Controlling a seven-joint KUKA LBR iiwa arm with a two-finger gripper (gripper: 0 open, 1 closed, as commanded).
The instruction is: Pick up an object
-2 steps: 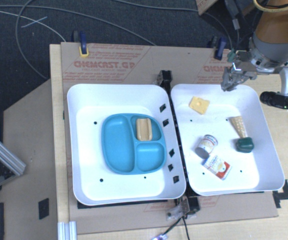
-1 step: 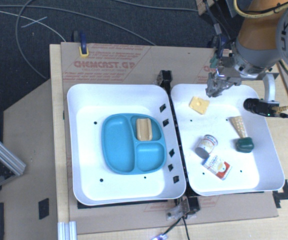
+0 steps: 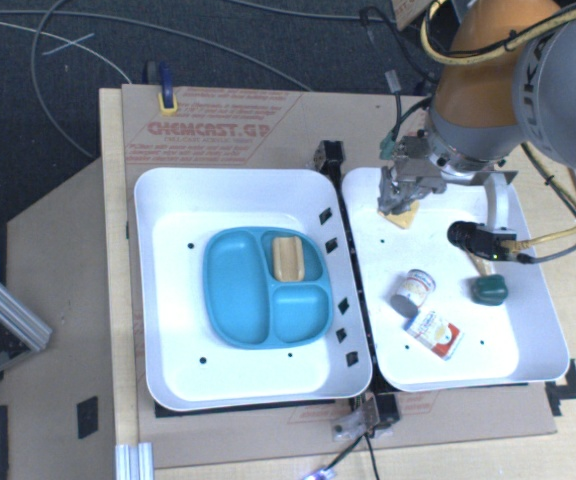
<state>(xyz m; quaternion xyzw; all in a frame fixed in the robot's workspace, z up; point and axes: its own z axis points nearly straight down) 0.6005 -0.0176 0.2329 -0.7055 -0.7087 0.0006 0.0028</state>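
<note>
Lab bench from above: the grey KUKA arm (image 3: 558, 78), orange band at the wrist, reaches in from the right w/ its gripper (image 3: 400, 200) down over the far-left corner of the right-hand bin (image 3: 538, 353). A small tan chunk (image 3: 402, 219) lies on the bin floor right at the gripper's tip. From where I stand it pokes out just beneath the tool, but whether the tool is wide, narrow or clamped on it can't be told, since the wrist hardware hides that. Contact btwn the two can't be confirmed either.

Elsewhere in the same bin, nearer the camera, sits a small grey jar (image 3: 412, 289) w/ a pale lid, approx. mid-bin. A red-and-white packet (image 3: 435, 334) lies just beside it toward the front. A dark green lump (image 3: 488, 289) sits off to the right, apart from both.

The left-hand bin (image 3: 168, 368) holds a blue divided plate (image 3: 238, 288), w/ a pale wooden block (image 3: 288, 258) in its upper-right compartment. Black clips (image 3: 330, 216) run along the seam where the bins meet. Both bins rest on a brown board (image 3: 118, 368) printed in red, w/ a blue-and-yellow clamp (image 3: 168, 90) at its far edge. Loose cables (image 3: 68, 36) trail over the dark floor behind.
</note>
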